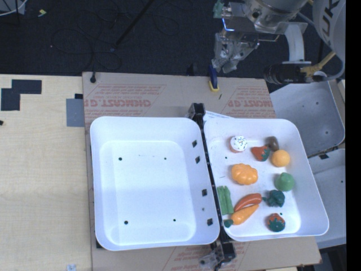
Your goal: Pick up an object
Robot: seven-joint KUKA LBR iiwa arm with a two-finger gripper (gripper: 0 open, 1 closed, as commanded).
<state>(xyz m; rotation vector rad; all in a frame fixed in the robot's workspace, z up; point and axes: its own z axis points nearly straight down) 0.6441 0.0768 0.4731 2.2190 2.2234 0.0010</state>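
Camera view blurs the jaws (228, 61) above the bins (107, 151).

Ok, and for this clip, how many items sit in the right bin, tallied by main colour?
Right bin, by main colour:
Orange: 4 (pepper-like piece, ball, two carrot-like pieces)
Green: 4 (bean bundle, ball, two dark leafy pieces)
White: 1 (round piece)
Red: 1 (strawberry-like piece)
Brown: 1 (small piece)
Total: 11
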